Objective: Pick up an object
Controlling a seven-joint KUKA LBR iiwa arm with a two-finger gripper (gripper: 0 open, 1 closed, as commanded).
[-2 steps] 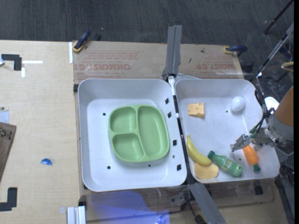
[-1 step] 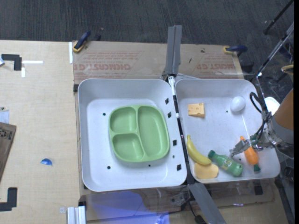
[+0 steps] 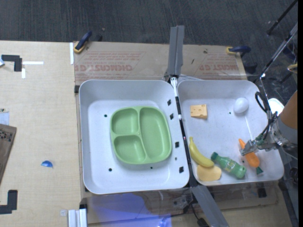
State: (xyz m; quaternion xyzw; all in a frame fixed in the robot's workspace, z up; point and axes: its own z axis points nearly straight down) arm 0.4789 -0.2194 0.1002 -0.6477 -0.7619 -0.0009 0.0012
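Nearest the lens, along the 6 o'clock rim of the right bin [image 3: 222,91], lie a pale yellow slice [image 3: 209,173], a banana [image 3: 199,154] and a green bottle [image 3: 229,165]. Banana and slice touch; the bottle's cap end sits just beside the banana's lower tip, and its long axis runs from about 10 o'clock down to 4 o'clock. At the bin's 4 o'clock corner is an orange carrot-like piece [image 3: 252,158], its long axis running roughly 11 to 5 o'clock, with a small dark green bit at its lower end.

The gripper [image 3: 251,147] comes in from 3 o'clock, low over that same corner, its tip right at the upper end of the carrot. At this slant it cannot be told whether it touches the carrot or hangs just above it, and nothing can be seen pinched in it; whether it is spread or pressed together cannot be told either. My judgement: the carrot is the likely target, lying directly under and slightly toward 6 o'clock of the tip, so the coming move turns on a short drop across the carrot's narrow width. The bottle, just at 9 o'clock of the carrot, could be nudged.

Farther off in the right bin, a yellow cheese wedge [image 3: 199,111] sits at 11 o'clock and a white egg-like ball [image 3: 241,105] at 1 o'clock, both well apart from the gripper. The left bin [image 3: 94,141] holds a green divided plate [image 3: 140,135] at its centre.
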